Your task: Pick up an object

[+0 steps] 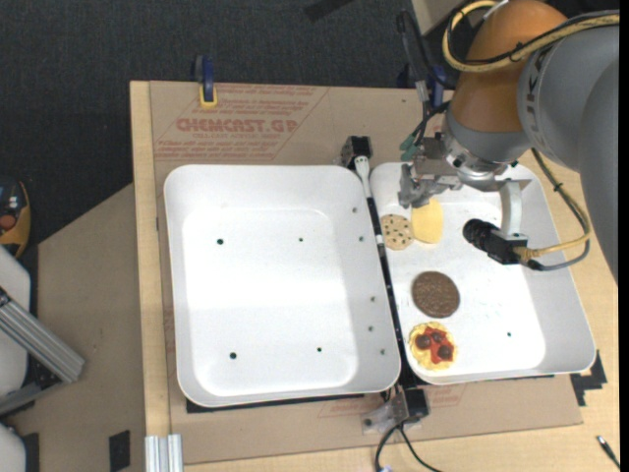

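Gripper (421, 197) over yellow piece (428, 224) in right bin (550, 357); wrist hides grip, cannot tell.

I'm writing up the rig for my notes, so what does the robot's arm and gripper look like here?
The arm is a thick, rounded grey body with a glossy orange band above the wrist. A yellow-and-black cable loops over the orange section, and a thin yellowish cable trails beside a black cylindrical attachment. The gripper is a compact grey metal assembly below a silver wrist flange.
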Available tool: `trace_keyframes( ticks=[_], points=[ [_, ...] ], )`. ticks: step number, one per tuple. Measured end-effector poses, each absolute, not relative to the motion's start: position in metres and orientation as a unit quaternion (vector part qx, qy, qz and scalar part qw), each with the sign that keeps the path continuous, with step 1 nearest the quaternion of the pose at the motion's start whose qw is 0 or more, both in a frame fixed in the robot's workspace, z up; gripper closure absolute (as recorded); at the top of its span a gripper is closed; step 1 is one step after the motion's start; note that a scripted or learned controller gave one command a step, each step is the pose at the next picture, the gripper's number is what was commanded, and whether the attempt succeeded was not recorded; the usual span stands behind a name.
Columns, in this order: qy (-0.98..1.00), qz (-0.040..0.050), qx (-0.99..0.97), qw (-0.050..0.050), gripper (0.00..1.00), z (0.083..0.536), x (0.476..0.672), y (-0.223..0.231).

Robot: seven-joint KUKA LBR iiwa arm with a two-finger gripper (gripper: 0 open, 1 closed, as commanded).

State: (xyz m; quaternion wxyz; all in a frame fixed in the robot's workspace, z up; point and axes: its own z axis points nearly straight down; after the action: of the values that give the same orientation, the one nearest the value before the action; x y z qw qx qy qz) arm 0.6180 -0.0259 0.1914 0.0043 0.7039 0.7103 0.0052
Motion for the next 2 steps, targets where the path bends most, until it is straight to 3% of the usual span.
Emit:
trace_keyframes(
  ticks=[1,2],
  points=[
    [0.712,0.0079,0.702,0.003,1.0,0.297,0.626,0.094],
    [0.71,-0.0018,0.704,-0.003,1.0,0.245,0.597,0.167]
  ],
)
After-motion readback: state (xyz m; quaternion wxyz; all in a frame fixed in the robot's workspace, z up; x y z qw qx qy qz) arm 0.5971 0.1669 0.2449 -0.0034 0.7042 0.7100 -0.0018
